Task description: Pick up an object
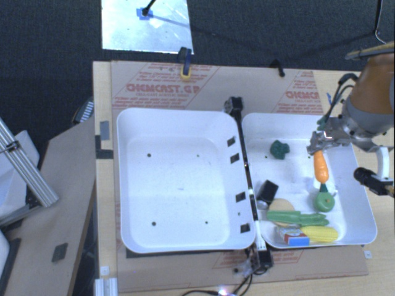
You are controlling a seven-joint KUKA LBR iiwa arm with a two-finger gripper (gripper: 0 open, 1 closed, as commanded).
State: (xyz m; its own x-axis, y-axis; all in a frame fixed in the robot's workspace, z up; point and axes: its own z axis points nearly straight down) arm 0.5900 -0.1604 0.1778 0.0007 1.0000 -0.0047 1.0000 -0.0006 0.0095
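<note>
At the right edge of the frame, a little above mid-height, the gripper (321, 142) hangs over the right-hand bin (364, 193), and directly below its metal tip an orange carrot-shaped toy (320, 167) stands nearly upright, its top touching or tucked just under the tool. How far the jaws stand apart cannot be made out from this slanted overhead view, nor whether the carrot is pinched between them or merely beneath them. Its upright pose, which a loose toy would hardly keep unaided, suggests it may be gripped at the top end, but that is a judgement only. Just below the carrot lies a round green piece (325, 201), touching or nearly touching its lower end. Further out, the rest of the clutter gathers in the lower half of the same bin: a dark teal lump (279, 148) toward the upper left of it, a black block (267, 192) near the dividing wall, a long green bean-like toy (296, 217), a yellow corn cob (318, 234) and a small red and blue box (292, 237) along the bottom wall. To the left, the second white bin (123, 165) sits flush against its neighbour, presumably as the drop side.
</note>
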